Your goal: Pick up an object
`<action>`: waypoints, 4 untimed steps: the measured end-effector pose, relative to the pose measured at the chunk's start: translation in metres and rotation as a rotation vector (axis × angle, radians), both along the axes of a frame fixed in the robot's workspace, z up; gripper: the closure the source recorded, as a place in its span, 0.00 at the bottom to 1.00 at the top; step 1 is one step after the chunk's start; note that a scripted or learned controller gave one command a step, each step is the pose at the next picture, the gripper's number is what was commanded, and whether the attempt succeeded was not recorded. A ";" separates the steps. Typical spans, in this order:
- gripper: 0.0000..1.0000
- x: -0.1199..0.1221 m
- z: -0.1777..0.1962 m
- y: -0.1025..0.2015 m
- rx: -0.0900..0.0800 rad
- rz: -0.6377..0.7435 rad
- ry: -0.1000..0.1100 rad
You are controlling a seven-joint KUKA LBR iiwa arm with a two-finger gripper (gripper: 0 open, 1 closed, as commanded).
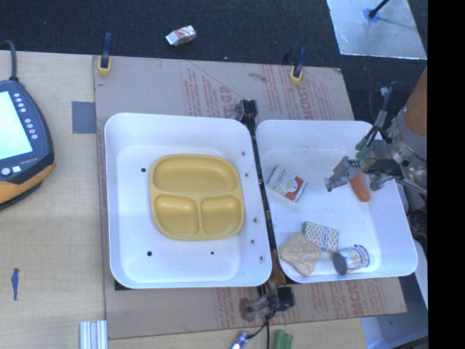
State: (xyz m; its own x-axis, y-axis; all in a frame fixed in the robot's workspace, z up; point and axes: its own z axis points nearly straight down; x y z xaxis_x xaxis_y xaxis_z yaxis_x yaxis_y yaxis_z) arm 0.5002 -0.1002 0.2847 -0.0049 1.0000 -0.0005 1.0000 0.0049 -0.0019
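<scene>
Over the right bin [385, 217], the gripper [357, 179] touches an orange object [360, 188]; grip unclear.

Open floor mid right bin [378, 227]; carton [285, 183], clutter along near wall.

Arm enters from right; gripper [354, 174] low, pointing left — wrist tilted.

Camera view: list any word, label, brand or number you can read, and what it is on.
No text here is legible.
Cardboard sheet under the bins: red printed lettering, too blurred to read.
Small carton: coloured print, unreadable.
Can: label too small.
Patterned packet: no readable words.
Handheld pendant: screen and buttons, markings too small.
</scene>
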 end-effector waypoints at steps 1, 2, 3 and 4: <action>0.00 -0.024 -0.122 0.002 0.000 0.001 0.002; 0.00 -0.022 -0.191 -0.006 -0.003 0.001 -0.007; 0.00 0.065 -0.193 -0.019 0.001 -0.002 0.000; 0.00 0.124 -0.192 -0.093 0.013 0.001 0.003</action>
State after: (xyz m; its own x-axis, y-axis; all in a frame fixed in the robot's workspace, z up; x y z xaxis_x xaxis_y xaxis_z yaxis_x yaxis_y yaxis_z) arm 0.6238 -0.1935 0.0926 -0.0061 0.9999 0.0129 1.0000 0.0062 -0.0046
